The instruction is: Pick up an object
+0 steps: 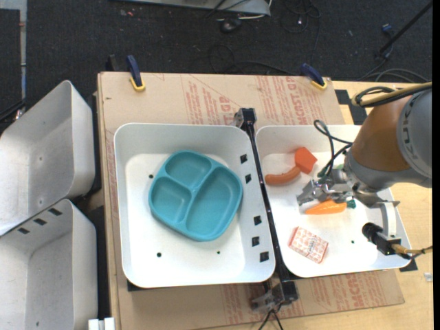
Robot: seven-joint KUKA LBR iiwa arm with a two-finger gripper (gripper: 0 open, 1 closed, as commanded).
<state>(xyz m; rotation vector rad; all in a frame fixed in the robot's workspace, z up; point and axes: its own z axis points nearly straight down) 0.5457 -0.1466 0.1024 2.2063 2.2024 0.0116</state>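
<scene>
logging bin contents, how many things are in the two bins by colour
teal: 1, the divided plate
orange: 3, the block, the sausage shape, the carrot
pink and white: 1, the packet
total: 5

The left bin (130, 205) contains a divided plate (196, 194). The right bin (289, 139) contains a block (305, 159), a sausage (282, 177), a carrot (326, 210) and a packet (309, 245) nearest the front.
</scene>
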